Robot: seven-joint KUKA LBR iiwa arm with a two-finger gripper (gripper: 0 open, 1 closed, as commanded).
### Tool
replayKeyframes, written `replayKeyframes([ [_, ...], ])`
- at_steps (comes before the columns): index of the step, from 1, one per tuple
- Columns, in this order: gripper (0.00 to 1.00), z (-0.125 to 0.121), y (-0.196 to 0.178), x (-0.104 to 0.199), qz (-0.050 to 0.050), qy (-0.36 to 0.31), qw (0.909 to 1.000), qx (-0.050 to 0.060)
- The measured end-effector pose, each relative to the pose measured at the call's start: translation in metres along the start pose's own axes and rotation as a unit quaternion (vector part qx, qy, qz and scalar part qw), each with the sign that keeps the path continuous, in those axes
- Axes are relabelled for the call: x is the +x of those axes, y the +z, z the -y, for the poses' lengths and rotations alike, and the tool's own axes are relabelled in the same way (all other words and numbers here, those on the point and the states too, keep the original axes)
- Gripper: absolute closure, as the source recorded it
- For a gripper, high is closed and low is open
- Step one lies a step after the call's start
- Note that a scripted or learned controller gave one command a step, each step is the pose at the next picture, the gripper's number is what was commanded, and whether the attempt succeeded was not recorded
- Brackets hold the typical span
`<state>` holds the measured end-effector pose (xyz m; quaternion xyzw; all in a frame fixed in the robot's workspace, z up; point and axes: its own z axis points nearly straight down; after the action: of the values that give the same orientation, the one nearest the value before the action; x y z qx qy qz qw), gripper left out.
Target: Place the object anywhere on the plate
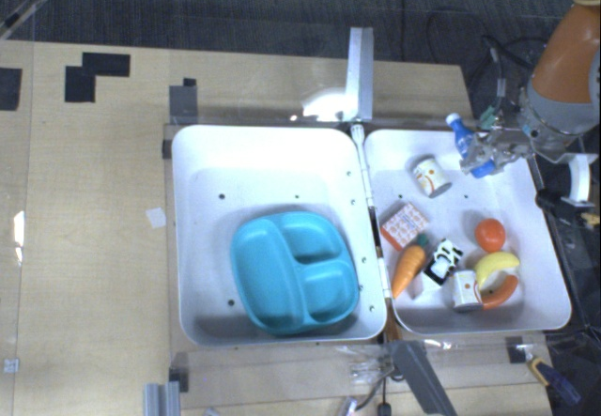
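The gripper (477,157) hangs over the far right corner of the right bin (554,311), and I cannot tell how its jaws stand or if they hold anything. Just to its left sits a small cup (431,176), and nearer the front lie a red box (405,223), a carrot (408,269), a tomato (489,235), a banana (498,265) and a black and white toy (444,261). The blue plate (294,271) lies far off to the left and nearer the front, in the left bin (202,170).
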<state>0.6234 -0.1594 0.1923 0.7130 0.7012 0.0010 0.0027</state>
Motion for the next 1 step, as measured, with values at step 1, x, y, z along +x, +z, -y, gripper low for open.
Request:
replayKeyframes([
  [1, 1.00, 0.0251, 0.0075, 0.0882, -0.001, 0.064, 0.9979, 0.001],
])
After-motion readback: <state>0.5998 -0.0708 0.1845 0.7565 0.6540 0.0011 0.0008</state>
